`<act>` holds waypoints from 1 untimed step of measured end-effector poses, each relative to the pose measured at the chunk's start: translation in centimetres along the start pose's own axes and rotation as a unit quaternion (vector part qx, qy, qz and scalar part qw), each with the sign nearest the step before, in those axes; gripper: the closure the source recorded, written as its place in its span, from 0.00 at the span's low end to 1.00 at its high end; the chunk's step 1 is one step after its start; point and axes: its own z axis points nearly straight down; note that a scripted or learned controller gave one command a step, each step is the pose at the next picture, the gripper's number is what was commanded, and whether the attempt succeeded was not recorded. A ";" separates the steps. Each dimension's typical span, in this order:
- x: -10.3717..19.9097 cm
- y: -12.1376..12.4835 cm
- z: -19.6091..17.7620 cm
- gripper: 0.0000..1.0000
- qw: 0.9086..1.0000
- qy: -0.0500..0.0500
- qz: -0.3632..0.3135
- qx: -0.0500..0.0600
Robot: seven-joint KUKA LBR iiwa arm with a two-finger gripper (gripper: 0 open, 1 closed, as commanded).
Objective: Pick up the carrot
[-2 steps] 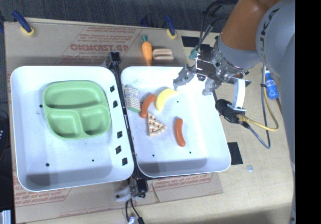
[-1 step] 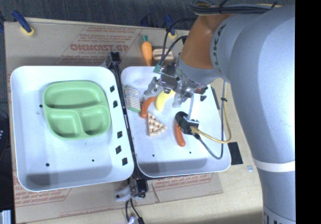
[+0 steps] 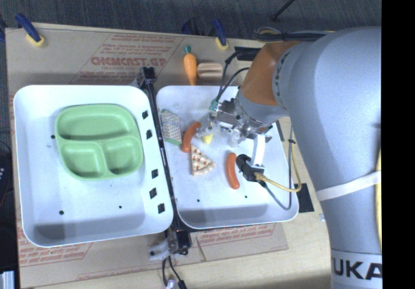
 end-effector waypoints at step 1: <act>0.1 0.0 -1.1 1.00 1.000 0.000 -0.002 0.001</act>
